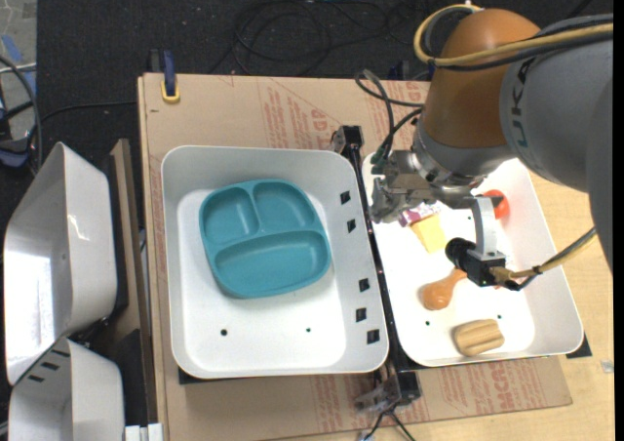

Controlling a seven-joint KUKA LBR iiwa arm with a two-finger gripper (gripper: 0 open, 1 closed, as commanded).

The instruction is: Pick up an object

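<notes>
Lowest in the frame, near the bottom edge of the right bin (546,332), lies a tan, loaf-shaped block (478,336), short and rounded, lying flat on the white floor. Just above and left of it sits an orange spoon-like piece (441,291) with a round bowl end and a short handle slanting up to the right, its tip meeting a black fitting at the end of the arm. A yellow wedge (427,231) lies higher, close to a small pink-and-white scrap beside it, and a red-orange bit (496,203) shows at the arm's edge farther right. The gripper (395,197) hangs over the upper left part of the right bin, near the dividing wall, above the yellow wedge; whether its fingers are spread or closed I cannot tell, since the grey body and orange band cover them. Cables loop over the arm and down to the black fitting. At left centre, the left bin (185,263) holds a teal divided plate (263,237) with three compartments, well apart from the gripper.
</notes>
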